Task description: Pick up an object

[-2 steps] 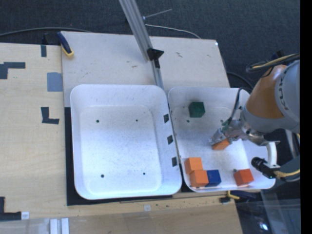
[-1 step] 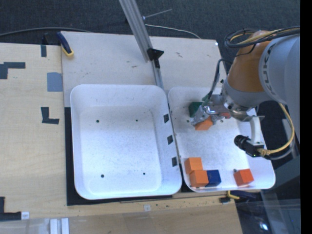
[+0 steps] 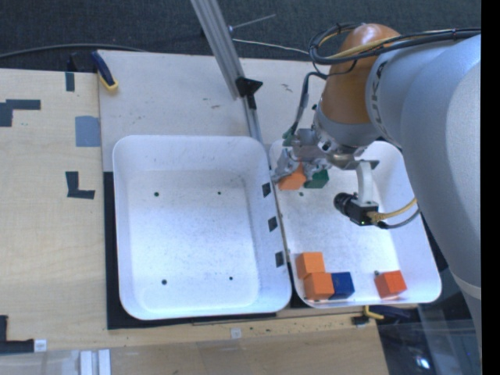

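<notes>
Left shallow white plastic bin [image 3: 129, 233]: nothing but dark specks on its floor. Right shallow white plastic bin [image 3: 414, 244]: two-finger gripper [image 3: 301, 170] sits low over its far-left corner, by the shared rim. A small orange block [image 3: 291, 181] and a small green block [image 3: 316, 180] lie right at the fingertips; can't tell whether either is gripped or how wide the jaws are. Near edge: two stacked orange cubes [image 3: 315, 276], blue cube [image 3: 341, 284] touching them, another orange cube [image 3: 390, 283] apart.

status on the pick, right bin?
Claw low at right bin's far-left corner, over an orange piece and a green piece. Grasp unconfirmed. Orange blocks and blue block untouched at near edge.
</notes>
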Tool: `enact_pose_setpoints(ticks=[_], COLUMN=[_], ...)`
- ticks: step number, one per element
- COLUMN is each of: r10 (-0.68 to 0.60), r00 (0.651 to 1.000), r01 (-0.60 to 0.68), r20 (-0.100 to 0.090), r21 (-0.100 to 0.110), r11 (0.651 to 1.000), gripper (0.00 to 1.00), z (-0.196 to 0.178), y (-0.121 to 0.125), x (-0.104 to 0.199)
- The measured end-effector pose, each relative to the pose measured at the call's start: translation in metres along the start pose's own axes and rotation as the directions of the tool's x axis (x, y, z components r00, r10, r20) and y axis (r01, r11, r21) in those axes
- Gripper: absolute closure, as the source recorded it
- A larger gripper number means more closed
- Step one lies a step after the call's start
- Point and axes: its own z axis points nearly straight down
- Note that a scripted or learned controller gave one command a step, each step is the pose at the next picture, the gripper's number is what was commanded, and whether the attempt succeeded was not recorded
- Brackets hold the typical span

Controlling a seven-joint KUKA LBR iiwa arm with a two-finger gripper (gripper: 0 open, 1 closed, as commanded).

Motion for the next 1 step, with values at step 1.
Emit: enact_pose_setpoints(ticks=[1], r10=[0.003], r00=[1.0], r01=[-0.003], r20=[0.0], r21=[0.007], r11=[1.0], gripper=[1.0], z=[-0.0229], y=[-0.0875], x=[0.0584])
